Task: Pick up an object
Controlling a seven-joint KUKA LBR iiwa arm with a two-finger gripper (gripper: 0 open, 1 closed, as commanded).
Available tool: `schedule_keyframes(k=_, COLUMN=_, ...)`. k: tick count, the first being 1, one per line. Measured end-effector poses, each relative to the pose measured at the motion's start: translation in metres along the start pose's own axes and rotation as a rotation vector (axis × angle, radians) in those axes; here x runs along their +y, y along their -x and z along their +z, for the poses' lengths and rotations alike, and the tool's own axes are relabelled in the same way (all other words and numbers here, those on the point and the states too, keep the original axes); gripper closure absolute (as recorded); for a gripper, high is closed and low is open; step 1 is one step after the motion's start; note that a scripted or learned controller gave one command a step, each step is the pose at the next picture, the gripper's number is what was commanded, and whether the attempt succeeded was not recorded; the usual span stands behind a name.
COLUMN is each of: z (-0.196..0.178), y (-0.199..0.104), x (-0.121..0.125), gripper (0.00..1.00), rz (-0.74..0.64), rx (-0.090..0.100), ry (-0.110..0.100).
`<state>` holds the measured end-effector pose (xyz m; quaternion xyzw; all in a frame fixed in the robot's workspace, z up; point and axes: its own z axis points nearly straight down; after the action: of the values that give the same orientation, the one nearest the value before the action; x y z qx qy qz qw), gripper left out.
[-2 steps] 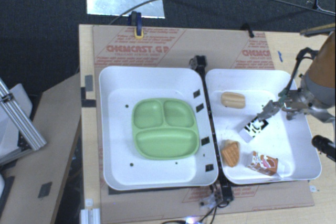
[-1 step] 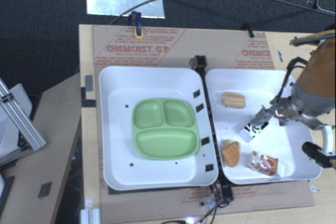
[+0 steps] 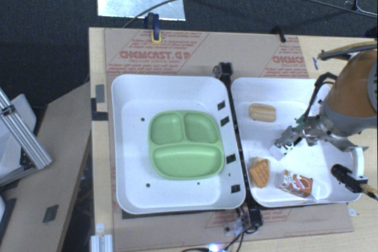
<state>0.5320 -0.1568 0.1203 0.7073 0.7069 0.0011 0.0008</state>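
On the desk [image 3: 177, 47], the left bin [image 3: 127, 127] holds a green divided plate [image 3: 186, 144]. In the right bin [image 3: 283, 100] the claw [image 3: 285, 142] hovers at centre; a bread roll [image 3: 262, 112] lies at eleven o'clock from it, a pastry [image 3: 258, 173] at seven, a wrapped snack [image 3: 298, 183] at five.

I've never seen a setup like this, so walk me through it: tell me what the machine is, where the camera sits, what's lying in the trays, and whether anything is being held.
This is one picture from a camera fixed above a bench, looking down at a slant. The grey and orange machine on the right is a robot arm; its gripper hangs over the right white bin. Whether its jaws are open or shut is too small to tell, and nothing can be seen held. In that bin lie a tan bread roll, an orange-brown pastry-like piece and a small printed snack packet. The left white bin holds a green divided plate. Both bins rest on a board printed with red lettering.
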Motion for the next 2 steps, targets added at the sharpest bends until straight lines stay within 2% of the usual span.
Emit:
schedule_keyframes(k=1, z=0.013, y=0.0, x=0.006, gripper=0.0, rz=-0.003, rx=-0.003, ry=0.016)
schedule_keyframes(k=2, z=0.0, y=0.002, x=0.008, gripper=1.0, rz=0.0, rx=-0.008, ry=0.025)
